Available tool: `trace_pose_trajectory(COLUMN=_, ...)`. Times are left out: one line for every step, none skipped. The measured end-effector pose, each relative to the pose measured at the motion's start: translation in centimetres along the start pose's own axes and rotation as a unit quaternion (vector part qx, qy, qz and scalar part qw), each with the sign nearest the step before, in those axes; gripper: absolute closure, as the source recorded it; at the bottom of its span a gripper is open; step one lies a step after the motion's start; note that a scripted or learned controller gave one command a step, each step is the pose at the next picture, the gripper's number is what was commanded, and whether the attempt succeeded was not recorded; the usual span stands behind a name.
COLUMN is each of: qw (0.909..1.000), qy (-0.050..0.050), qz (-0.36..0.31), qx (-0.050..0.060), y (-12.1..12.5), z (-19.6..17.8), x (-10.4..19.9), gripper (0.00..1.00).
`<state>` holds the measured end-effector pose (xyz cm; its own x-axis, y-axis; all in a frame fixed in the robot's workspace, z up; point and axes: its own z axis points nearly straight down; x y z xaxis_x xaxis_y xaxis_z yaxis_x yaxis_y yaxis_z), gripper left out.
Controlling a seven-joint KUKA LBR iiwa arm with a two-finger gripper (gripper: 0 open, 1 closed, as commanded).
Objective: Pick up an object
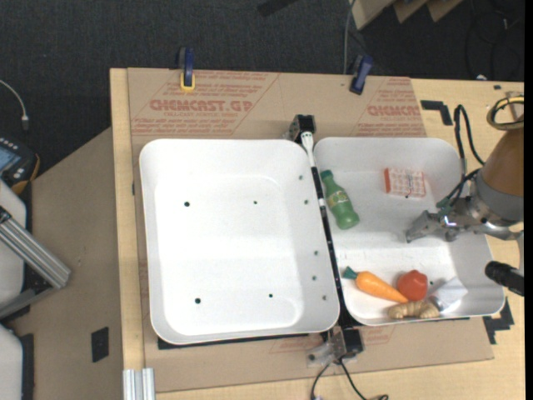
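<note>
Metal tool (419,228) spread apart over smooth white bin (366,152); glossy green bottle (339,199) nearby.

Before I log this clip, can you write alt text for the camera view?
The end effector of a grey-and-orange arm sits low over the right bin, near its middle. That bin holds a green bottle, a red-printed packet, a carrot, a tomato and a ginger root. The left bin lies beside it on a cardboard-covered bench.
</note>
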<state>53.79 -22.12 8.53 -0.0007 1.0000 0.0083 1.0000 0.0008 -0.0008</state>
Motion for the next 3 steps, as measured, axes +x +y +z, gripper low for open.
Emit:
trace_pose_trajectory(qw=1.0000, qy=-0.003, qz=0.000, qx=-0.001, y=0.1, z=-1.0, x=-0.1, gripper=1.00)
trace_pose_trajectory(qw=1.0000, qy=-0.005, qz=-0.003, qx=-0.007, y=3.1, z=-9.2, x=5.5, gripper=1.00)
trace_pose_trajectory(qw=1.0000, qy=-0.005, qz=0.000, qx=-0.001, y=2.7, z=-8.7, x=5.1, gripper=0.00)
